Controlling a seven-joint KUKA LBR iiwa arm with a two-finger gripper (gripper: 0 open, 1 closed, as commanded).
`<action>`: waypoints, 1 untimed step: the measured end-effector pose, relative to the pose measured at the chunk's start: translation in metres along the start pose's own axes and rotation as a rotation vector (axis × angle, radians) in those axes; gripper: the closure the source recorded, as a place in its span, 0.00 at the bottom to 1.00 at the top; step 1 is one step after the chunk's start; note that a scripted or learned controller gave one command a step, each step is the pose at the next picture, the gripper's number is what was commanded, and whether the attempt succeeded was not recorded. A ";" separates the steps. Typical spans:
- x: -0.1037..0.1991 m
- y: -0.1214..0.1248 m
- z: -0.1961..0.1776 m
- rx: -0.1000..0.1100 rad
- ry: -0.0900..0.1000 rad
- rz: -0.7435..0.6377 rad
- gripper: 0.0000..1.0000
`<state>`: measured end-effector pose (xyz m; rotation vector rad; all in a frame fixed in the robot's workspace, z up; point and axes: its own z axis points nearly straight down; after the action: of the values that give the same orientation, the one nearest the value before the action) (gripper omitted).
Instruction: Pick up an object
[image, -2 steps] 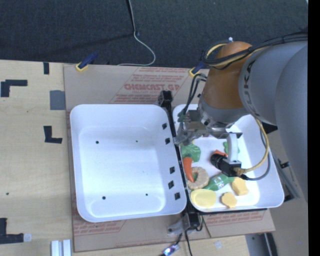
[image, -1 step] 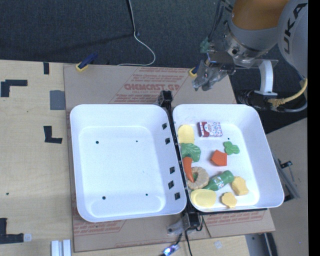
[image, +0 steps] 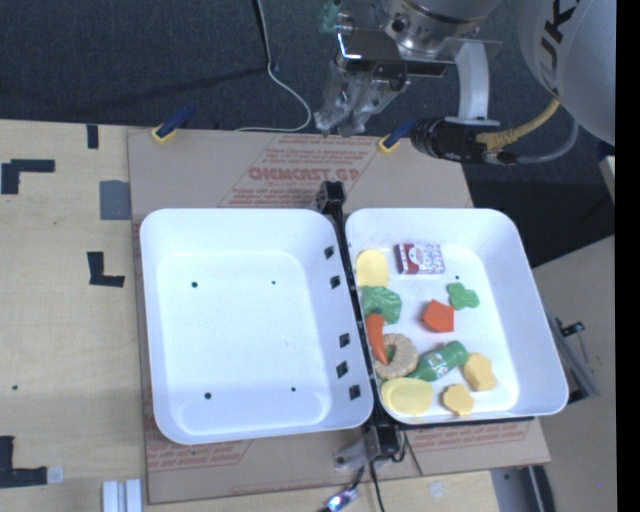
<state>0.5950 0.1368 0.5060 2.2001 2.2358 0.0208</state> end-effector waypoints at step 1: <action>-0.001 0.071 -0.029 0.007 -0.007 0.014 1.00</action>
<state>0.6655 0.1364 0.5358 2.2161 2.2199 0.0050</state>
